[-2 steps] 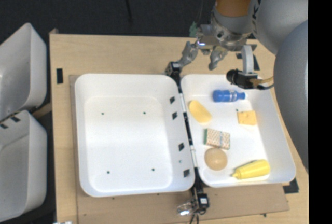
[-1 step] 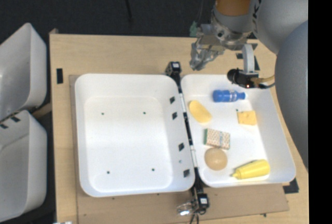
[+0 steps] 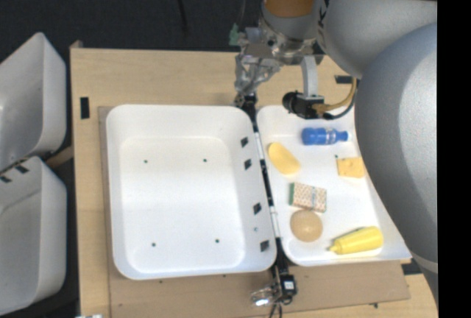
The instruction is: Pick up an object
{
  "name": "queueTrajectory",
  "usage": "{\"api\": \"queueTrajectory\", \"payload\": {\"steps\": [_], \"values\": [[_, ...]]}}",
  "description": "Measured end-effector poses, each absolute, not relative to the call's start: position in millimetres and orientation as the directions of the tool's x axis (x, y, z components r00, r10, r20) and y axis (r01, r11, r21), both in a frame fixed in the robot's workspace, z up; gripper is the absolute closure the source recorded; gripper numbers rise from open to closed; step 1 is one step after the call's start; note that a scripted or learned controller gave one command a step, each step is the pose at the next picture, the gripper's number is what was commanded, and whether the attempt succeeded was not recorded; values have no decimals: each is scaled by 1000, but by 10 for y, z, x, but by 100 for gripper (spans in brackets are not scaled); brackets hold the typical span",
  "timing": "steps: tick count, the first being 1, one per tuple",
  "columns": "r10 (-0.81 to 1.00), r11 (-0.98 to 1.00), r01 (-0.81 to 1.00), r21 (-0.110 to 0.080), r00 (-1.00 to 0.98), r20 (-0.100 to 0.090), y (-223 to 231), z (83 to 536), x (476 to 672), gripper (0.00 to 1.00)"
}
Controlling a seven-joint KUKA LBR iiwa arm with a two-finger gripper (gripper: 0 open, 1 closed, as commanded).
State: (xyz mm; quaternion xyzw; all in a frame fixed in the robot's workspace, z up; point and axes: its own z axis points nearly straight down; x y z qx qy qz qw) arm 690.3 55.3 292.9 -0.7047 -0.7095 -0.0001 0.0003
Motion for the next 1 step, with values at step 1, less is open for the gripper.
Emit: {"api": "queueTrajectory", "payload": {"steps": [1], "values": [[1000, 8, 1000, -1, -8, 1, 1331, 2816, 6895, 100]]}}
